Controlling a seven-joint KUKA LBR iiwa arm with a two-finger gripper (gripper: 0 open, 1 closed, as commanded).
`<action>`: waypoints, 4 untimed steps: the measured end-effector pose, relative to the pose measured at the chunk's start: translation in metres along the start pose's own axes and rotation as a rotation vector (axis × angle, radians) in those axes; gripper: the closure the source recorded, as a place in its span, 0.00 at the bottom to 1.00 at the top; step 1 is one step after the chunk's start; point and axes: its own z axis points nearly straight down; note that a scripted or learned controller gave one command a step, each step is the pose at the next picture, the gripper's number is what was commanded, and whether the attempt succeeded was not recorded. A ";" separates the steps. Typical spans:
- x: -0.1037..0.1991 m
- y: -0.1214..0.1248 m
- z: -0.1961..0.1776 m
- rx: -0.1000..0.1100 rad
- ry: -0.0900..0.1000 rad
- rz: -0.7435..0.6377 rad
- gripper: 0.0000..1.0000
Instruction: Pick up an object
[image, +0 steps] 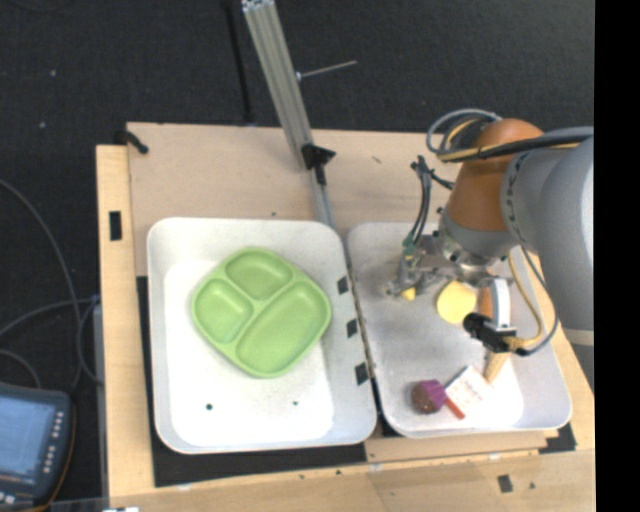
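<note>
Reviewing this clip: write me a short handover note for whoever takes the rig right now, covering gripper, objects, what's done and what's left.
Gripper: low over the right bin, near its upper left; I cannot tell how the jaws stand, and nothing is visibly held.
Objects: yellow ball just right of the gripper; purple object and a white-and-red card near the right bin's front. Green divided plate lies in the left bin.
Done: arm is in over the right bin.
Left: grasp and lift an object; no pick is confirmed.
</note>
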 end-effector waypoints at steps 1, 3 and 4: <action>-0.003 0.002 -0.044 -0.002 0.000 0.000 1.00; 0.008 0.004 -0.147 -0.003 0.000 -0.008 1.00; 0.058 -0.018 -0.147 0.003 0.002 -0.011 1.00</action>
